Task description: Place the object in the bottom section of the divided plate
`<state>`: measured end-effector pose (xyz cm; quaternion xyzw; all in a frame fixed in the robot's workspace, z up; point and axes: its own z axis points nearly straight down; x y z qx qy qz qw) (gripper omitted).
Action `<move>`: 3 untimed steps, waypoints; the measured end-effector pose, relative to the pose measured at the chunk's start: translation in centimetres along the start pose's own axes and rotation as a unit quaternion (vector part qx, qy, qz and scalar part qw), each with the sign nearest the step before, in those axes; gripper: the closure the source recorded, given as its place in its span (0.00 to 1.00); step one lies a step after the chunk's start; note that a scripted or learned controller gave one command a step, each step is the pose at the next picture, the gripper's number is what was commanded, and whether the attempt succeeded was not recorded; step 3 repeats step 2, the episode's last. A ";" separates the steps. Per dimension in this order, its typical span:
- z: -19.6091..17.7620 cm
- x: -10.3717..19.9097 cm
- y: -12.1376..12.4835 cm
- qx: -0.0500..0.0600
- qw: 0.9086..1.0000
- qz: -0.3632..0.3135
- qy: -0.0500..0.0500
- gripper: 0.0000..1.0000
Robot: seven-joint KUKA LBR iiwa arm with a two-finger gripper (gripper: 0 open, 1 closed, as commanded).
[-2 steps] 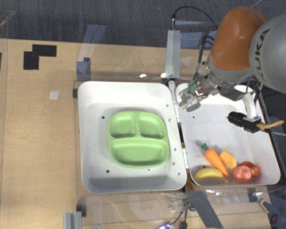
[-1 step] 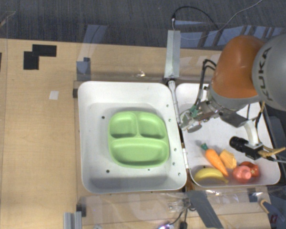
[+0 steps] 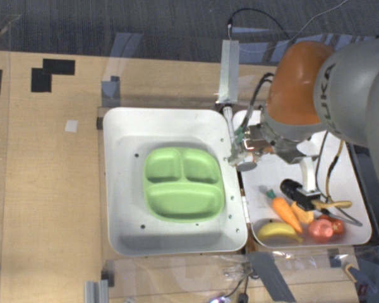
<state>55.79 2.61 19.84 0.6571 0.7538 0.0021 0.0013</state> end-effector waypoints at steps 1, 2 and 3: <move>1.4 6.3 -4.7 0.002 0.999 0.054 0.000 1.00; 1.4 6.3 -4.7 0.002 0.998 0.055 0.000 0.00; 1.4 6.3 -4.7 0.002 0.998 0.055 0.000 0.00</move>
